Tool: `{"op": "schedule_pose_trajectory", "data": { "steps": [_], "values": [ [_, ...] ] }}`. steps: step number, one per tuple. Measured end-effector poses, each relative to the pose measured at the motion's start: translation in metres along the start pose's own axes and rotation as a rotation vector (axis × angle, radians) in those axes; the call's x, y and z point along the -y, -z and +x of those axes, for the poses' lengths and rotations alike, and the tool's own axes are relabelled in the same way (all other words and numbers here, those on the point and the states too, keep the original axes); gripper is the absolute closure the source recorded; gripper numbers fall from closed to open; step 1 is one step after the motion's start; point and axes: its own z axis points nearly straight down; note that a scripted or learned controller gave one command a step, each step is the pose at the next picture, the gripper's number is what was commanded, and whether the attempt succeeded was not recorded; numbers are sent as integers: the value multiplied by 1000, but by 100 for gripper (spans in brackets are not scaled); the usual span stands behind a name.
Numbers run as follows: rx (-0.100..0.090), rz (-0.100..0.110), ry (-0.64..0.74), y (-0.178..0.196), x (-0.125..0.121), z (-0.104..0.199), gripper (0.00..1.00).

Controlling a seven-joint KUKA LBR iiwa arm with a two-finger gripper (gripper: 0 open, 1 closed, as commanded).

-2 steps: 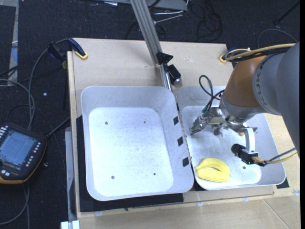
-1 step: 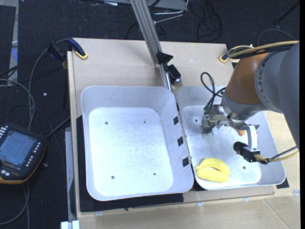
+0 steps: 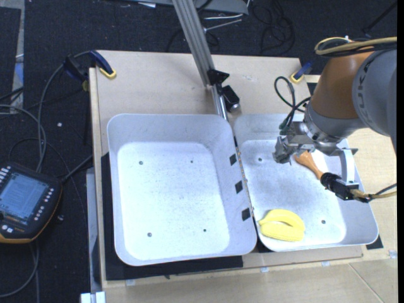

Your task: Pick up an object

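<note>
A yellow banana-shaped object [image 3: 282,225] lies in the right bin [image 3: 265,169] near its front edge. An orange-brown object with a pale end [image 3: 308,162] lies toward the bin's back right, partly hidden under the wrist. My gripper [image 3: 283,151] hangs low over the back half of the right bin, just left of the orange-brown object and well behind the yellow one. The view does not let me see whether anything sits in the gripper.
The left bin [image 3: 170,188] lies beside the right one, their walls meeting along the middle. A slanted metal pole [image 3: 199,43] rises from the back of the bench between them. Clamps sit at the bench's back corners.
</note>
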Motion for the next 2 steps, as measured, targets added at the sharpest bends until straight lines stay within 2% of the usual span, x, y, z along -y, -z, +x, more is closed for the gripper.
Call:
{"op": "schedule_pose_trajectory", "data": {
  "steps": [2],
  "values": [
    [0,2,0,99,-7,8,100]
  ]
}}
